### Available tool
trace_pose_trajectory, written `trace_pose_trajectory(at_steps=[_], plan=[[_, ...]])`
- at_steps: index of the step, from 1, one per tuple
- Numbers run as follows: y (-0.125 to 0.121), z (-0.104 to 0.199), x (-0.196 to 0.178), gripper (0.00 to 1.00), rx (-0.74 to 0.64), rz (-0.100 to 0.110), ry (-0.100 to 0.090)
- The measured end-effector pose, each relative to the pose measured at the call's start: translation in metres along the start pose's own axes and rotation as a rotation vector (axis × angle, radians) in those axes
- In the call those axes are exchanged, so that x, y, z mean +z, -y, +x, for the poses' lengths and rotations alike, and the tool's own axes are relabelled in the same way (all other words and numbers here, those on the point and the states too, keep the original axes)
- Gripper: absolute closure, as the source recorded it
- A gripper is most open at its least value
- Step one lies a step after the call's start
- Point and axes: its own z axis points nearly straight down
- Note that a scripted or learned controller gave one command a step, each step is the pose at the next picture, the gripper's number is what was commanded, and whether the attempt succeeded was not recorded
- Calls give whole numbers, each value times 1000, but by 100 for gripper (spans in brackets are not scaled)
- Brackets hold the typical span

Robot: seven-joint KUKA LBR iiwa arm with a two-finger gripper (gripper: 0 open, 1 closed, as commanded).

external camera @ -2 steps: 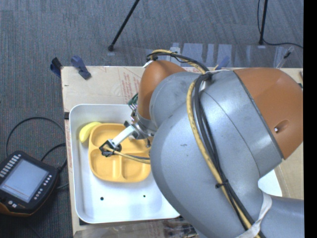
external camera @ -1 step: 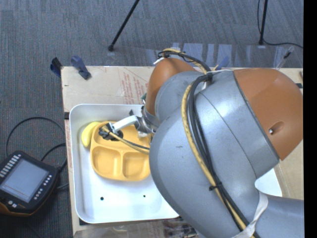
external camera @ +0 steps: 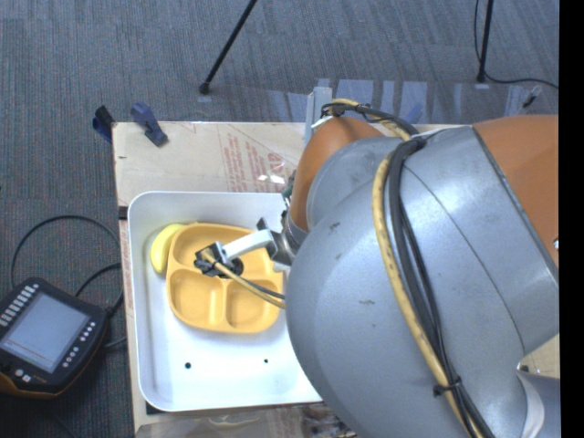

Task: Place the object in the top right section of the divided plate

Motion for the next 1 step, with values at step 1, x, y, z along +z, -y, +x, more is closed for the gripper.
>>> trace_pose_trajectory(at_steps=[1], plan=[[-48, -13, -40, 0, -1, -3, 0]])
